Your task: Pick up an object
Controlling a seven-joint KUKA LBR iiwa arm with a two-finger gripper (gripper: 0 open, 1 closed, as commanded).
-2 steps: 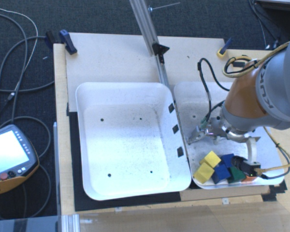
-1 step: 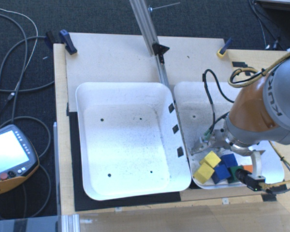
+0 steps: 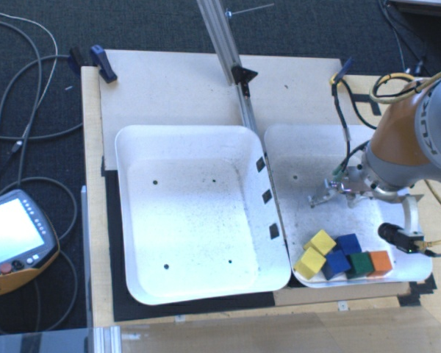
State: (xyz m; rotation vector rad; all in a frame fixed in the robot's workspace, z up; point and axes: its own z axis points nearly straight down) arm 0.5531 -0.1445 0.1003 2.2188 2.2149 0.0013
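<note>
**Blocks grouped at the near edge of the right bin**

No brand, label or writing can be read. At far left you see a handheld controller with a lit screen, then the left bin. In the right bin, yellow blocks, blue blocks, a green block and an orange block cluster together. The gripper sits apart, farther back; you cannot tell its jaw state.

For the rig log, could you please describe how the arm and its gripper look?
The arm is rounded, grey with a wide orange band. Yellow and black cables loop beside it. The gripper is small, bare metal.
</note>
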